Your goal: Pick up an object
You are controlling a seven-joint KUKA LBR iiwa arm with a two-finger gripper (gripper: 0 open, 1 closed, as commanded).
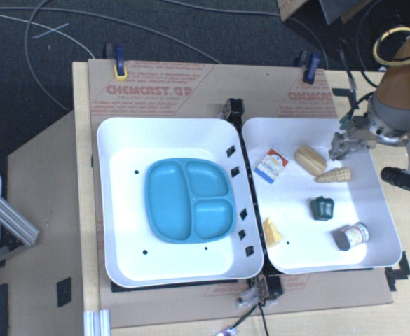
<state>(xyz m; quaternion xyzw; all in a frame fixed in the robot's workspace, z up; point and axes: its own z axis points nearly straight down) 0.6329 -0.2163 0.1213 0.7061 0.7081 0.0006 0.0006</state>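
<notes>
The gripper (pixel 345 144) hangs over the far right part of the right bin (pixel 373 208); whether it is spread or pressed together cannot be told, and nothing shows in its grasp. Just beside it, toward the bin's centre, lie a tan bread roll (pixel 310 159) and a waffle cone (pixel 334 176). A small snack packet (pixel 271 165) sits farther left. A dark green pepper (pixel 322 208) lies mid-bin, a small jar (pixel 352 235) near the front edge, a yellow wedge (pixel 271 232) at the bin's left wall. The left bin (pixel 120 187) holds a blue divided plate (pixel 189 200).
</notes>
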